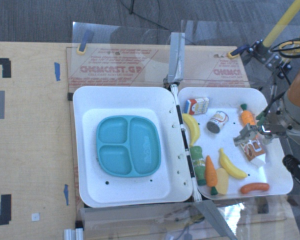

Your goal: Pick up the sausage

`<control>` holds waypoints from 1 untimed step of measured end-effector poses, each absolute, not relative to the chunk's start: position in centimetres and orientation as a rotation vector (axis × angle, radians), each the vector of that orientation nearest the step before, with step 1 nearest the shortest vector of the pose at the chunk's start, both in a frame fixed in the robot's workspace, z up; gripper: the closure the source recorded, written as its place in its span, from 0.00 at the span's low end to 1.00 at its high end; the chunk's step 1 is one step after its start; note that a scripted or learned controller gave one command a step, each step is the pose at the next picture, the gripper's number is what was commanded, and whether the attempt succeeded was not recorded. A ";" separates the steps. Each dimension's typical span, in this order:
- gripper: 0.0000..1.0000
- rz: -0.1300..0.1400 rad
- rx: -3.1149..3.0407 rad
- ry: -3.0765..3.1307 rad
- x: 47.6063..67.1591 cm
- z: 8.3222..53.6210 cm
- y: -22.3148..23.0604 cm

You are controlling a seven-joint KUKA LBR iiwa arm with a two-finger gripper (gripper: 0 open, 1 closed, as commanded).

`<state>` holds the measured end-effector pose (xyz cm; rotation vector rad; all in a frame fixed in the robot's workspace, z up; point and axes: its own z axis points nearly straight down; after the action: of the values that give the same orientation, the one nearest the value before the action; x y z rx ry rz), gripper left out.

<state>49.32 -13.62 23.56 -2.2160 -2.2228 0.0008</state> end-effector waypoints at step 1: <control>0.00 0.000 -2.058 -2.372 47.9 13.4 -10.4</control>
<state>47.92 -10.36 13.40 -2.0575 -2.3715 0.0003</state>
